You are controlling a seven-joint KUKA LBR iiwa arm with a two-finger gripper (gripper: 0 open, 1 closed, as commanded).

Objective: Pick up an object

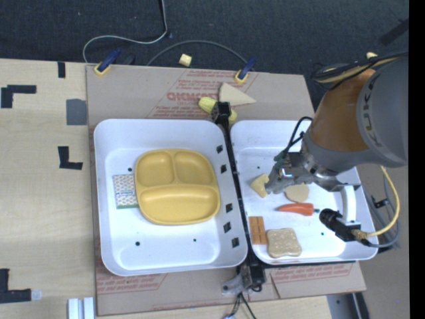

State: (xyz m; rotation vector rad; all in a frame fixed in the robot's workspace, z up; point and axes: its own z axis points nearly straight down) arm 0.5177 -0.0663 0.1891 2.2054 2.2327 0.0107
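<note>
In the right bin (259,138) my gripper (281,178) hangs low, just right of a pale yellow wedge (259,185) that looks like cheese. A tan round piece (298,193) lies right under the gripper's right side. Below them lie a red-orange chili-like piece (295,209), a toast-like slab (283,242) and a small brown bar (257,230). The gripper touches or nearly touches the yellow wedge; nothing is clearly seen between its fingers.
The left bin (113,138) holds a yellow divided plate (177,186) and a small patterned sponge (123,191). A tan wedge (236,95) and a yellow clamp (208,104) sit on the cardboard behind the bins. A black clip (223,115) joins the bins.
</note>
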